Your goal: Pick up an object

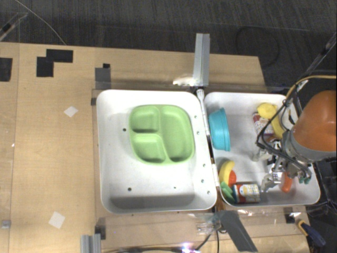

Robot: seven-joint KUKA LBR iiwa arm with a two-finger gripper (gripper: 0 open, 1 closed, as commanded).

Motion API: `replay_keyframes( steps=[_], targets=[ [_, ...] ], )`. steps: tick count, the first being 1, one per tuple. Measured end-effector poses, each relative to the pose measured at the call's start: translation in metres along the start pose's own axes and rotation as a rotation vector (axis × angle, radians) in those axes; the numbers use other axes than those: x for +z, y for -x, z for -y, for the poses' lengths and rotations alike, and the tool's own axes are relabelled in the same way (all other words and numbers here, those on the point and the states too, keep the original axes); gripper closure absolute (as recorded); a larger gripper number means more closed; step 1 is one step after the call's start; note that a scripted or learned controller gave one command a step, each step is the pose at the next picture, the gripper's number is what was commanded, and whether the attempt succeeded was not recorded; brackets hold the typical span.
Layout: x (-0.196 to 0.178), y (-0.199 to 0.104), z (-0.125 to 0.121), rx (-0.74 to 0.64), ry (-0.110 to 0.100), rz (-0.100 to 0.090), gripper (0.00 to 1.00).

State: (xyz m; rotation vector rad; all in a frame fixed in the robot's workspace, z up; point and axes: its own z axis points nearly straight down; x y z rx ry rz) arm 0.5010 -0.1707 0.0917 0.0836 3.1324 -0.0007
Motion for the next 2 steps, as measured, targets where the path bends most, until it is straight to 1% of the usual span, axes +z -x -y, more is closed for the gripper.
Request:
replay_keyframes(
  steps=[1, 2],
  targets=[
    [0.001, -0.013, -0.089, 0.135, 0.001, 0.013, 0.0],
    [-0.012, -0.008, -0.088, 0.131, -0.001, 0.028, 1.0]
  ],
)
